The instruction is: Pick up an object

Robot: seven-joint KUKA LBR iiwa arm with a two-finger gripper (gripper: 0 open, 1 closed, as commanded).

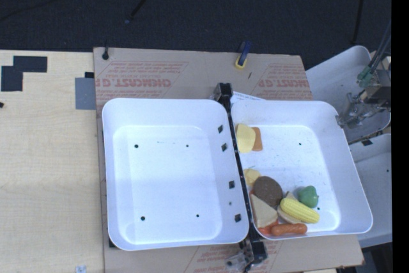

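The right bin [332, 156] holds several toy foods. A yellow piece with an orange slice [246, 137] lies against its left wall. Near the front left corner lie a small yellow piece [252, 174], a brown disc [266, 190], a tan bread slice [262, 211], a yellow corn cob [299, 210], a green pepper [308, 195] and an orange-red carrot [289, 229], crowded together. My gripper [362, 109] is at the right edge of the view, just outside the right bin's far right corner, well away from the foods.
The left bin [115, 137] is beside the right one, joined by a black divider [231, 163]. Both rest on a cardboard sheet [160, 73]. A blue and yellow clamp [242, 55] is at the cardboard's back edge.
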